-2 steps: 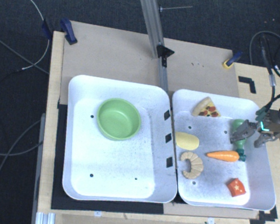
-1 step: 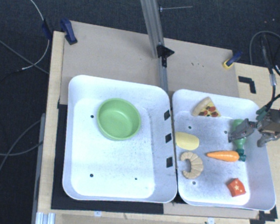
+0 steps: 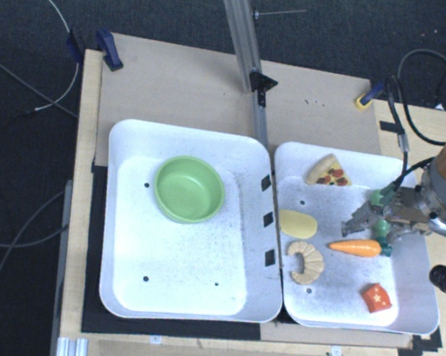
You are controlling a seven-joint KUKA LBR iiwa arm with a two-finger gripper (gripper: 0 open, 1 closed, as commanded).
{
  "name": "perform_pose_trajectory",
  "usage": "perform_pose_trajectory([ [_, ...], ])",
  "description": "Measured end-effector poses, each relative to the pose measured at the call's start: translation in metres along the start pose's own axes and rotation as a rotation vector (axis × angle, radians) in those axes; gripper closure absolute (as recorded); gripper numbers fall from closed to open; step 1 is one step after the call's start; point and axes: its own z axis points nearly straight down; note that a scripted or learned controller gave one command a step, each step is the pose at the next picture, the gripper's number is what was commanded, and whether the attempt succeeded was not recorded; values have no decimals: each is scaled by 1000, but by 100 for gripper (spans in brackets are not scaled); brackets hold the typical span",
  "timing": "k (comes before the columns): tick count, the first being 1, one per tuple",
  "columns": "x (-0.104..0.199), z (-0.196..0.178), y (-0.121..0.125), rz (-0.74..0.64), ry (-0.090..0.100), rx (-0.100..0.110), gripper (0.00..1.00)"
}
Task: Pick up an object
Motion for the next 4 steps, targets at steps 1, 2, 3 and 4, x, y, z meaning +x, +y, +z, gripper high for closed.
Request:
perform_pose_trajectory([
  [1,-9,55,-5,2,1,2,0],
  [2,-10,99,-4,2,2,1,0],
  [3,-9,84,-2,2,2,-8,100],
  [4,-2,24,-8,-2,-4,-21,100],
])
